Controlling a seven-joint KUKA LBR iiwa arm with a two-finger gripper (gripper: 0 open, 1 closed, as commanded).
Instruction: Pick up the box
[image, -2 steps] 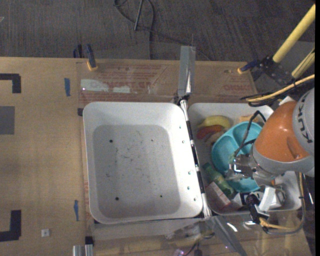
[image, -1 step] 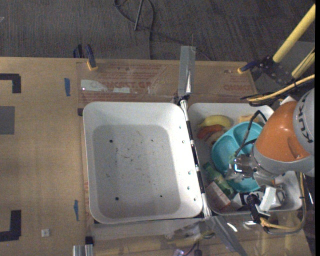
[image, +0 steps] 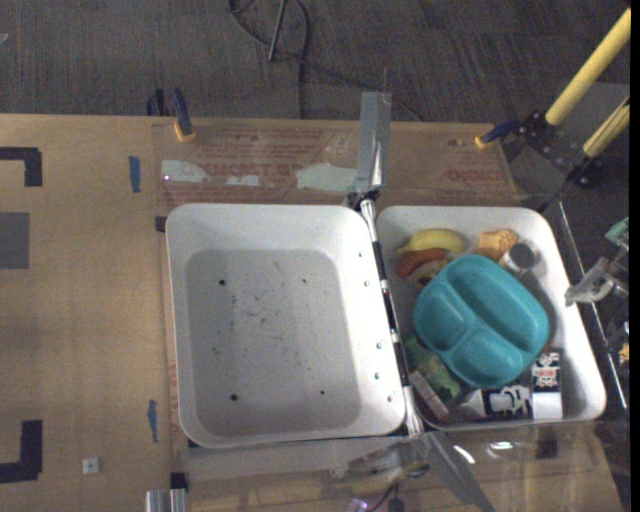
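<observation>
Lying flat along the right bin's near wall (image: 585, 415), just below the teal plastic divided tray (image: 482, 318), the small white-and-black printed carton box (image: 522, 400) runs its long axis left-right; the claw's state I cannot tell.

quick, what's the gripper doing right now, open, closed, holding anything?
Gripper: at the right bin's right edge; open or closed cannot be told, and nothing is seen held.
</observation>
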